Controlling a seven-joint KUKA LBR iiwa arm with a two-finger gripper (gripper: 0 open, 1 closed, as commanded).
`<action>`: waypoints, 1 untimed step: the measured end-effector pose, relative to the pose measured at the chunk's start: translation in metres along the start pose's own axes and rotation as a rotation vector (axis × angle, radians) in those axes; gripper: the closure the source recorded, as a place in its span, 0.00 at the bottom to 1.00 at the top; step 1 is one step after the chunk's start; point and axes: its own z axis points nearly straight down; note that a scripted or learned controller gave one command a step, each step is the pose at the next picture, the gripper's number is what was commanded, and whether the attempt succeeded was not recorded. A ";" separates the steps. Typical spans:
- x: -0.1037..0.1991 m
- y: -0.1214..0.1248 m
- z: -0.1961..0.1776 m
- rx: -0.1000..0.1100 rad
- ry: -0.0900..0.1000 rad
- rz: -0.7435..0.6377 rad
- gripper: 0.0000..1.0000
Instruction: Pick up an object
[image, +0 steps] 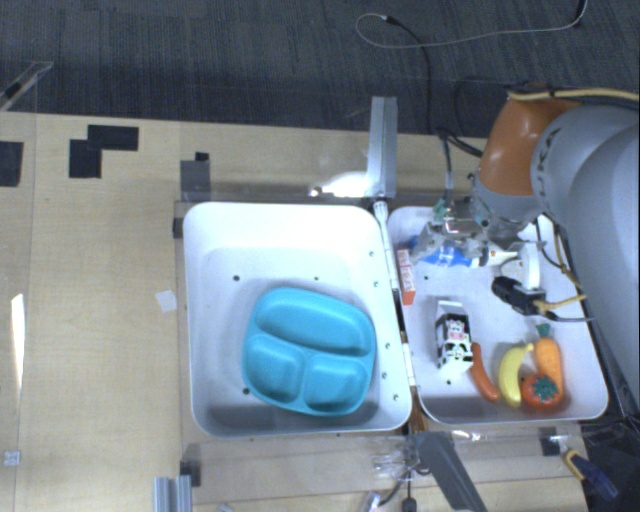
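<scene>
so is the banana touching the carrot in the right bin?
Touching. The camera view shows the banana lying against the carrot near the bin's lower right corner, with no white floor visible between them.

Around the tray (308, 352), the left bin's (215, 300) floor lies open toward its far and left walls. Beyond the divider (392, 300) right of the tray, toys (520, 375) and arm (570, 160) crowd the right bin (590, 400).
</scene>
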 end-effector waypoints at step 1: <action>-0.028 -0.003 0.014 -0.012 0.003 0.122 0.00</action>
